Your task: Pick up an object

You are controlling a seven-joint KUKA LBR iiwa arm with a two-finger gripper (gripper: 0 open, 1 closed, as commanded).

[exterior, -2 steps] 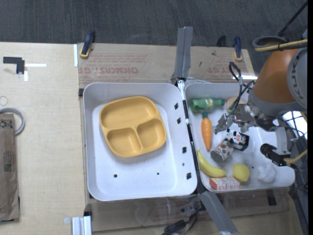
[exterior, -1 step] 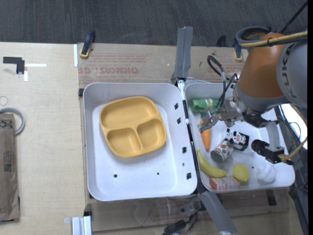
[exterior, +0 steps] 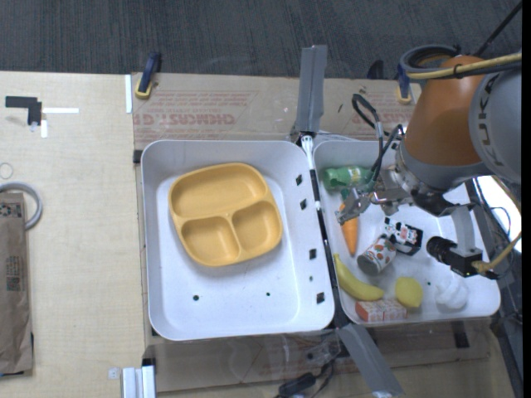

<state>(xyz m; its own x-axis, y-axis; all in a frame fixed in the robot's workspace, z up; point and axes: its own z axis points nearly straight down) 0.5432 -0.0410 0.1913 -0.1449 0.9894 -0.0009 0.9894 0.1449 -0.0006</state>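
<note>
The left bin point(exterior: 158, 247) and right bin point(exterior: 419, 265) are smooth white plastic with a faint sheen. The yellow divided plate point(exterior: 224, 222) is matt plastic. The banana point(exterior: 357, 280) looks smooth. Rough brown cardboard point(exterior: 224, 110); pale matt tabletop point(exterior: 75, 181).

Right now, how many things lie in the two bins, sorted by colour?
Yellow: 3 (plate, banana, lemon)
Green: 1 (green item)
Orange: 1 (carrot)
White: 1 (white lump)
Mixed colours: 3 (can, box, black-and-white piece)
Total: 9
</note>
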